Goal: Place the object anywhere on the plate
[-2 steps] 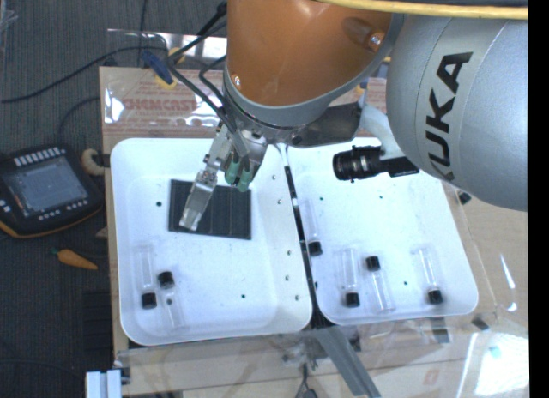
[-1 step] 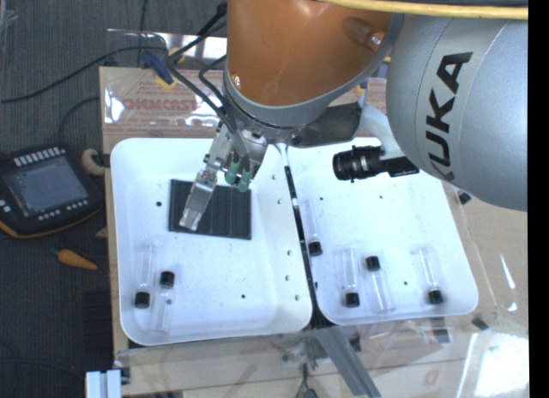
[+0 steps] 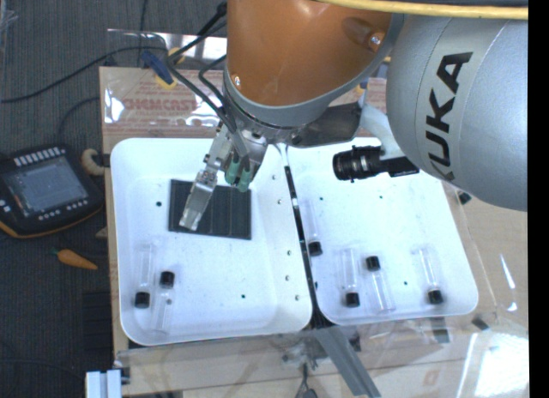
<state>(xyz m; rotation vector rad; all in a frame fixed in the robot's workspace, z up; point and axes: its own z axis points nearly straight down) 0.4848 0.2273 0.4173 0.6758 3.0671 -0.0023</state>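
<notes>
A black handheld control pendant with a grey screen (image 3: pixel 45 189) lies on the dark floor left of the bench. Two shallow white plastic bins (image 3: pixel 257 310) sit side by side, clear black-capped tubes (image 3: pixel 352 280) lying in both.

The claw (image 3: pixel 206 203) hangs over a dark square plate (image 3: pixel 225 213) in the left bin (image 3: pixel 137 165).

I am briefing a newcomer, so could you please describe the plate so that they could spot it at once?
Start with the left bin of the two white ones. In its upper half, under the gripper, lies the plate: a flat, dark, ribbed rectangle. The small clear tubes with black caps nearer the front are upright and far smaller.
</notes>
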